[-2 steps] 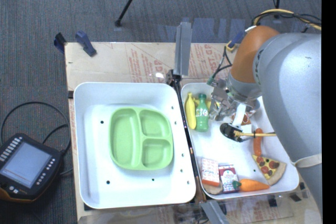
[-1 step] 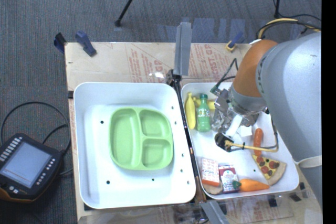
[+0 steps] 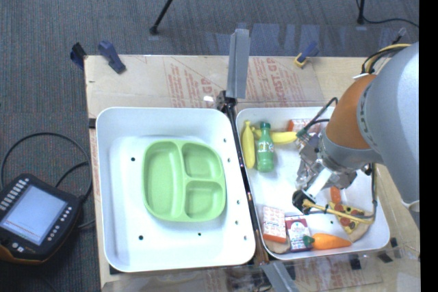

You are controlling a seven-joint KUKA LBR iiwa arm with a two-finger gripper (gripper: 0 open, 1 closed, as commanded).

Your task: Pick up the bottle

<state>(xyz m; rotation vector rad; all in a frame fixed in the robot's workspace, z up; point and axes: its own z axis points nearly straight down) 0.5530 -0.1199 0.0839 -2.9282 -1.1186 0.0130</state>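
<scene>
The bottle (image 3: pixel 265 147) is green with a green cap and a pale label. It lies lengthwise in the right bin (image 3: pixel 380 229), near that bin's far left corner, between two bananas. My gripper (image 3: pixel 307 169) hangs low over the middle of the right bin, to the right of the bottle and a short way apart from it. The grey wrist with its orange band covers the bin's right side. Nothing shows between the gripper and the bottle.
One yellow banana (image 3: pixel 248 145) lies left of the bottle, another (image 3: pixel 283 137) to its right. Two small cartons (image 3: pixel 286 227), a carrot (image 3: pixel 330 241) and a pizza slice (image 3: pixel 350 216) lie along the near edge. The left bin (image 3: pixel 109 147) holds a green divided plate (image 3: pixel 185 180).
</scene>
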